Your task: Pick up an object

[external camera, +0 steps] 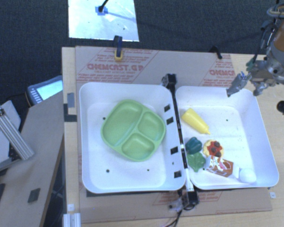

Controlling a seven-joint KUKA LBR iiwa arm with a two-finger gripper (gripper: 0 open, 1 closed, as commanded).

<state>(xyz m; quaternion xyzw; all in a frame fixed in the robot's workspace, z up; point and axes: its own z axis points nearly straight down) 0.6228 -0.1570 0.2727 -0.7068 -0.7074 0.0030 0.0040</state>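
My gripper (249,85) hangs above the far right corner of the right bin (255,122), fingers spread apart with nothing between them. Below it in that bin lie a yellow wedge-shaped object (195,120), a dark green pepper-like piece (193,145), a lighter green piece (197,161), a round yellow and red toy food (213,149), a red and white packet (220,166) and a white egg-shaped object (247,175). All of them rest well away from the gripper, toward the bin's left and near side.
The left bin (92,174) bears a light green divided plate (133,129). A black divider with clips (175,131) runs between the bins. A cardboard sheet (146,63) lies beneath them, and a grey device (43,90) sits off to the left.
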